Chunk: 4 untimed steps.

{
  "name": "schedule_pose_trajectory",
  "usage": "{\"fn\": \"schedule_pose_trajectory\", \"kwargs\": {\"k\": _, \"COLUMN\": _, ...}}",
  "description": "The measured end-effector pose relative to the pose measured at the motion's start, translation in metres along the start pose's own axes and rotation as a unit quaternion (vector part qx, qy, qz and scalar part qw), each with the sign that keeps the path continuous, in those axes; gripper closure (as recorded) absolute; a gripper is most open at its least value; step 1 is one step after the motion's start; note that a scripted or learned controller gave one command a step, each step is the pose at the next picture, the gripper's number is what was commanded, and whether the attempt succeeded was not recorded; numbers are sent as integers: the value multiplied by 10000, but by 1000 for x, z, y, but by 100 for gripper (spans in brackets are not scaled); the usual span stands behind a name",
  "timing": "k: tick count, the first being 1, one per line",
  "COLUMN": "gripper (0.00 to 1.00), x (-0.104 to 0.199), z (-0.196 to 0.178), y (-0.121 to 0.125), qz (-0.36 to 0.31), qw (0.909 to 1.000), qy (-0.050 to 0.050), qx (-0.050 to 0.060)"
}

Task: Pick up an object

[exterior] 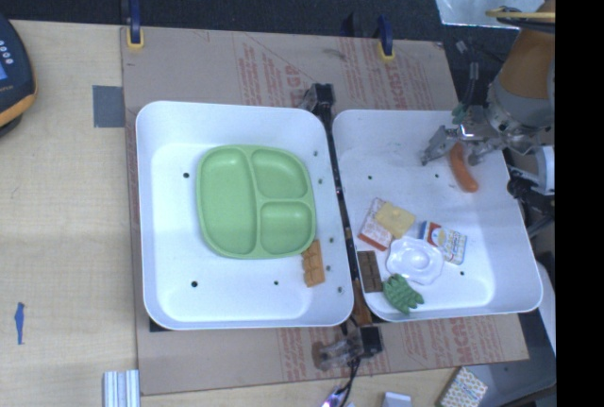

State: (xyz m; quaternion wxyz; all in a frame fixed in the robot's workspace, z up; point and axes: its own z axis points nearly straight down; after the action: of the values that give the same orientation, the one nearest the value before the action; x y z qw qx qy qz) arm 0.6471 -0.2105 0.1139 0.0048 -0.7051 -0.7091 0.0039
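Overhead slanted view of two shallow white bins set side by side on a cardboard sheet. The left bin (156,207) holds a green divided plate (255,200) near its centre, with bare white floor on every side of it; a small brown waffle-like piece (312,263) lies just beside the plate's lower right corner, close to the bin's right wall.

The right bin (514,292) carries its clutter in the lower middle: a yellow-and-red packet (387,223), a small printed carton (448,243), a white lidded cup (413,261) touching both, a dark brown bar (370,272) along the left wall, and a green leafy item (403,294) near the front rim. The bin's upper left floor is bare.

The arm enters from the right. Its gripper (455,150) sits low in the upper right part of the right bin, fingers spread apart, with an orange sausage-shaped object (463,171) lying slantwise beneath and between them; whether the fingers touch it cannot be told. The object lies well apart from the clutter and near the bin's right wall.
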Motion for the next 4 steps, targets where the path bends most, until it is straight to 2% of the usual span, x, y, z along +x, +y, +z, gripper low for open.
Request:
{"fn": "schedule_pose_trajectory", "kwargs": {"k": 1, "gripper": 0, "x": -2, "z": -99, "y": -3, "qz": 14, "qw": 10000, "qy": -13, "qx": -70}}
{"fn": "schedule_pose_trajectory", "kwargs": {"k": 2, "gripper": 0, "x": -1, "z": -79, "y": 9, "qz": -1, "qw": 10000, "qy": -16, "qx": -56}}
{"fn": "schedule_pose_trajectory", "kwargs": {"k": 3, "gripper": 0, "x": 0, "z": 19, "y": -14, "qz": 7, "qw": 10000, "qy": -2, "qx": -5}}
{"fn": "schedule_pose_trajectory", "kwargs": {"k": 4, "gripper": 0, "x": -2, "z": -68, "y": 10, "qz": 4, "qw": 10000, "qy": -20, "qx": -91}}
